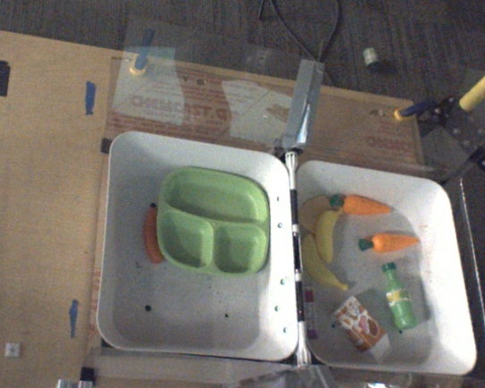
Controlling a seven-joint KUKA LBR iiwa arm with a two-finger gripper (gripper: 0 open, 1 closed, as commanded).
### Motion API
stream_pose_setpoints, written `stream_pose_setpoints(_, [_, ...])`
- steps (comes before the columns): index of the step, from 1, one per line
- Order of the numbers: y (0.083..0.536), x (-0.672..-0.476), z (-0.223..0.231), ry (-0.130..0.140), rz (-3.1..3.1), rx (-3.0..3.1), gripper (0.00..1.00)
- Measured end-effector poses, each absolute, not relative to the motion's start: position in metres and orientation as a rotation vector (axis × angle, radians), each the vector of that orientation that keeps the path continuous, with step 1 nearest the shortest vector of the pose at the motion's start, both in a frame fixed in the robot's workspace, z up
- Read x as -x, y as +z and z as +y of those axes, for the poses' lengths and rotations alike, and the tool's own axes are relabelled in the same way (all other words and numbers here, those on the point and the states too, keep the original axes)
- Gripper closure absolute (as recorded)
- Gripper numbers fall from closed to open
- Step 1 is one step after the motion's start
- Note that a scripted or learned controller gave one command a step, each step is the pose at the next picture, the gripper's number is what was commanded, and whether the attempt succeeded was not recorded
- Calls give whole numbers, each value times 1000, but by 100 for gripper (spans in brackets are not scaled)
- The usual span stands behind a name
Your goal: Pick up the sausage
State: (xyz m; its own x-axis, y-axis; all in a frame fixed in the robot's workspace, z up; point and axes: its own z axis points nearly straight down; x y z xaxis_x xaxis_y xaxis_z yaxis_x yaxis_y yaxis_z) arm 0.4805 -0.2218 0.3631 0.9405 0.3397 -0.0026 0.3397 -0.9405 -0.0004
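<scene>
- Sausage [153,237]: reddish-orange, elongated, touching left edge of green divided plate [214,221], left bin [111,286].
- Right bin [449,351]: two carrots [360,205], two bananas [327,233], one green bottle [399,297], one snack packet [359,323].

Arm pose: cannot tell. Wrist tilt: cannot tell. Gripper state and height: cannot tell.
</scene>
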Motion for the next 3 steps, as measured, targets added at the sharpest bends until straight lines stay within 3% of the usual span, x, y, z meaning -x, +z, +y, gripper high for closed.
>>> stream_pose_setpoints(1, [314, -531, -221, -6, 326, -3127, 0])
stream_pose_setpoints(2, [403, -503, -223, -2, 347, -3123, 0])
stream_pose_setpoints(3, [435, -480, -224, -2, 377, -3118, 0])
